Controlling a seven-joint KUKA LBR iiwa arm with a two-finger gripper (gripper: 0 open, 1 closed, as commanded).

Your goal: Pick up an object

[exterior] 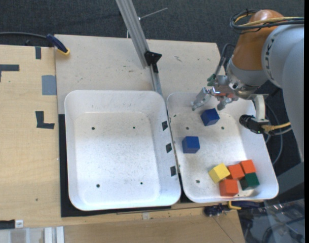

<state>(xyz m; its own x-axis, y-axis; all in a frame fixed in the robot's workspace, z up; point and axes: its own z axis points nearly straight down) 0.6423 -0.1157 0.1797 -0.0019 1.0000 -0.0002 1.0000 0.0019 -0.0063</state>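
Observation:
My gripper (211,103) hangs open over the far end of the right bin (256,151), its two fingers spread apart. A blue cube (209,117) lies just below the fingertips, apart from them. A second blue cube (191,144) sits nearer the bin's middle. At the bin's near right corner is a cluster: a yellow cube (219,172), two orange cubes (236,170) (248,165), a dark green cube (251,180) and a larger orange block (228,187). Nothing is between the fingers.
The left bin (73,135) stands beside the right one. A slanted metal pole (134,24) with a black clamp reaches to the bins' shared far edge. The arm's orange band (250,39) and black cables crowd the right side.

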